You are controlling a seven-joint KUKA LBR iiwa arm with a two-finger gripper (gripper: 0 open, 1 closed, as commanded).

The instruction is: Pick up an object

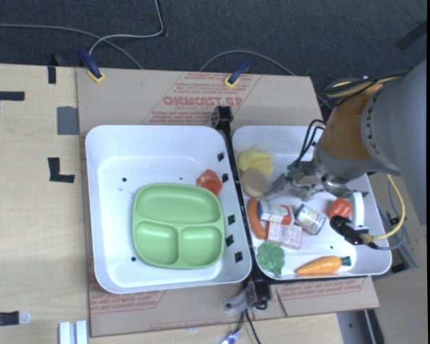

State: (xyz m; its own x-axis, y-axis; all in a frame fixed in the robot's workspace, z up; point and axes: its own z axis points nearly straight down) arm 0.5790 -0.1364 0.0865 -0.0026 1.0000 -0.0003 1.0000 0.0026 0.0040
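The gripper (281, 185) reaches down into the right bin (373, 267) from the arm (358, 131), its tip low among the clutter near the bin's middle; whether it is spread or closed cannot be told, and nothing can be seen held in it. Just left of it sit a yellow lemon-like toy (254, 159) and, below that, a tan round piece (254, 182). An orange sausage-shaped toy (255, 218) lies along the left wall, with a small red-and-white carton (281, 229) beside it and a little can (309, 219) to the right. A green leafy toy (271, 258) and a toy carrot (324, 265) rest by the front wall, and a red piece (339, 208) lies toward the right. In the left bin (107, 156) lies a green divided plate (178, 224), a red tomato toy (210, 181) touching its upper right edge. Both bins stand on cardboard (193, 100) over the worktop (21, 213).
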